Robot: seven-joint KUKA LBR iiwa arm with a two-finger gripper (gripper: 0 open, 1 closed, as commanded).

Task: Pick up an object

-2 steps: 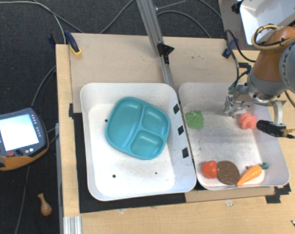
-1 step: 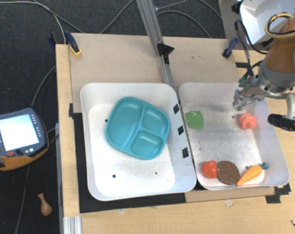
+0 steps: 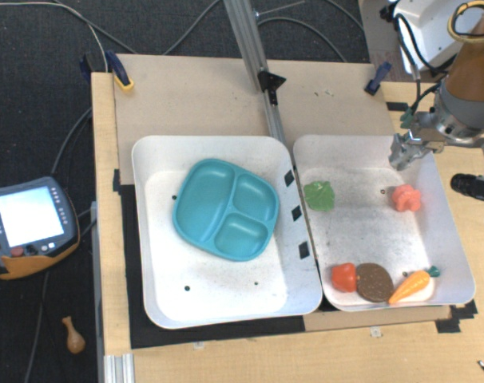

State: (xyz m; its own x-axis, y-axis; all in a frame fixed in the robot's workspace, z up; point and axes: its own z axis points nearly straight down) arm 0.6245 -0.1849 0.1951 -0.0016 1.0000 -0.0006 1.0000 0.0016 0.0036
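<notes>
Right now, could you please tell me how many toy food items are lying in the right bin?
5: a green piece near the left wall, a pink piece on the right, and a tomato, brown patty and carrot along the near edge.

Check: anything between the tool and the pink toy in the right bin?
Nothing. In the camera view, the tool hangs just above the pink toy, with bare speckled floor of the right bin between them.
</notes>
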